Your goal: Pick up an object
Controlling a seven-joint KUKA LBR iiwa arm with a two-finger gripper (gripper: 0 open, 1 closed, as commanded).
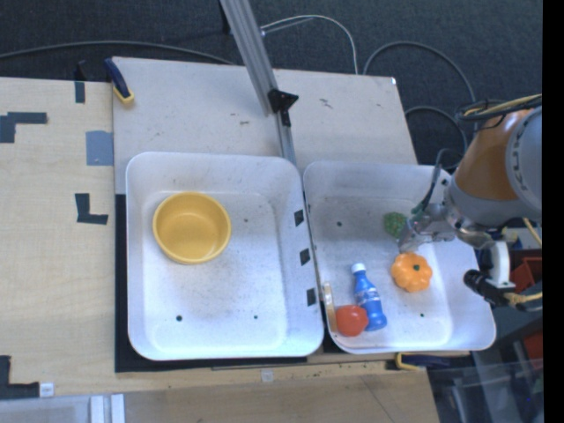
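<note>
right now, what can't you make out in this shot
- End effector, camera view: small and dark over the right bin; whether it is open or shut is unreadable.
- Green object: partly covered by the end effector, so its shape is unclear.
- Arm: cut off by the right edge.
- Blue bottle: label too small to read.
- Red object: blurred beside the blue bottle.

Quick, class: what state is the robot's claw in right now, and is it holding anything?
Claw: low in the right bin, beside the green object; open or shut cannot be told.

No writing can be read anywhere — the blue bottle's (367,300) label is too small.
</note>
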